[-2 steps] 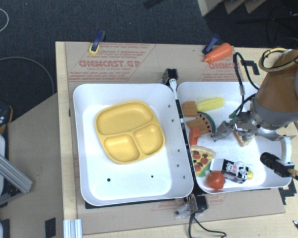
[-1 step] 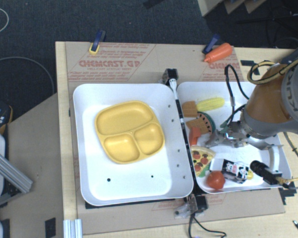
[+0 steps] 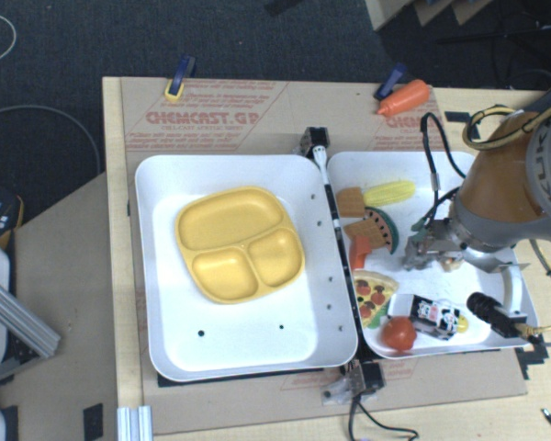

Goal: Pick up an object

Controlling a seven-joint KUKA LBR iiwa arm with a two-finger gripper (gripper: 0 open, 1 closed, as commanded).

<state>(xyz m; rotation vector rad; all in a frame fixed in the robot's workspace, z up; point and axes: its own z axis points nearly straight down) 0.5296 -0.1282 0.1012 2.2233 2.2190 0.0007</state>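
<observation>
My claw [image 3: 432, 249] sits low in the right bin [image 3: 459, 165], whether spread or pinched I cannot tell, and the nearest pick, the watermelon slice [image 3: 378, 228], lies just to its left, long axis running up-down.

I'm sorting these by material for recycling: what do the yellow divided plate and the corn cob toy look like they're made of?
The yellow three-compartment plate looks like moulded plastic with a smooth, slightly matte finish: uniform colour, rounded ridges, soft sheen. The small yellow corn cob toy in the right white bin also seems plastic or rubbery, evenly coloured; its surface is too small to judge.
</observation>
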